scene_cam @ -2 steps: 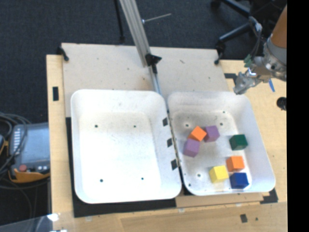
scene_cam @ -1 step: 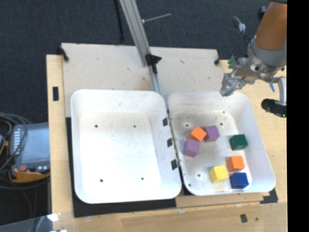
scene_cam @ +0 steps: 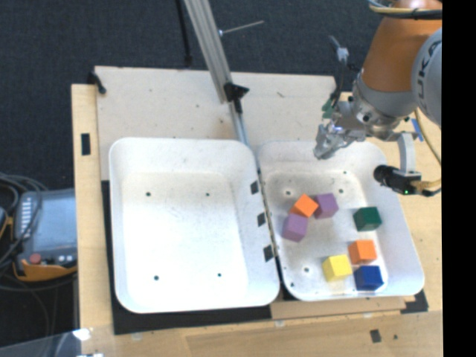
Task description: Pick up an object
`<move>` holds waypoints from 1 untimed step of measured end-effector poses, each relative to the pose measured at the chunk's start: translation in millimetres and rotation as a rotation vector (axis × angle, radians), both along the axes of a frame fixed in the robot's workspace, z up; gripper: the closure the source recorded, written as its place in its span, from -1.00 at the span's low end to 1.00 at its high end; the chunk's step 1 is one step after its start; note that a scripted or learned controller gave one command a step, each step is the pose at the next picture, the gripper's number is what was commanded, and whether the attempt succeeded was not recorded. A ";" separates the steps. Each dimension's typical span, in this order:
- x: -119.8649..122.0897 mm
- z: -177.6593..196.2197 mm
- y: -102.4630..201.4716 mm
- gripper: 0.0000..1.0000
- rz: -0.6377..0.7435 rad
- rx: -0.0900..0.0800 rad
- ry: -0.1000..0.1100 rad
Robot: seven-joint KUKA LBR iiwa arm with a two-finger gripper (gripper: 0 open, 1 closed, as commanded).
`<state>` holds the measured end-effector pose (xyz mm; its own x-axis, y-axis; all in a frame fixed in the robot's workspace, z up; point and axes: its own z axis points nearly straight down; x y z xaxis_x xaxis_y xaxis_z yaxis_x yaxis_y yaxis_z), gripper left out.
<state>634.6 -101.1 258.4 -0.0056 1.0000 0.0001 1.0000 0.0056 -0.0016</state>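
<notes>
Approach step, nothing picked yet. Claw (scene_cam: 328,146) hangs over the back rim of the right bin (scene_cam: 401,222), above the blocks and apart from all of them. Can't tell whether it's spread or pressed together from this angle; nothing visible between its tips.

All candidates sit in the right bin: orange cube (scene_cam: 304,205) touching a purple cube (scene_cam: 326,204), second purple cube (scene_cam: 295,227) just beside them, green cube (scene_cam: 367,218) off to the right, then a front cluster of second orange cube (scene_cam: 363,251), yellow cube (scene_cam: 336,266) and blue cube (scene_cam: 368,277) packed close.

Next move, as a judgement: translate forward over a block, then descend. Green looks the easiest, clear space on its sides. The orange/purple pair leaves little room for a tip between them.

Blocks look like small matte cubes, possibly foam or painted wood, with flat faces that should pinch well. Bins are shallow white plastic with rounded corners and scuffed, speckled floors. Left bin (scene_cam: 134,274) sits alongside on the pale wooden surface (scene_cam: 149,95).
</notes>
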 end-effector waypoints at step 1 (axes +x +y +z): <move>-17.6 -14.4 48.1 1.00 0.000 0.000 0.000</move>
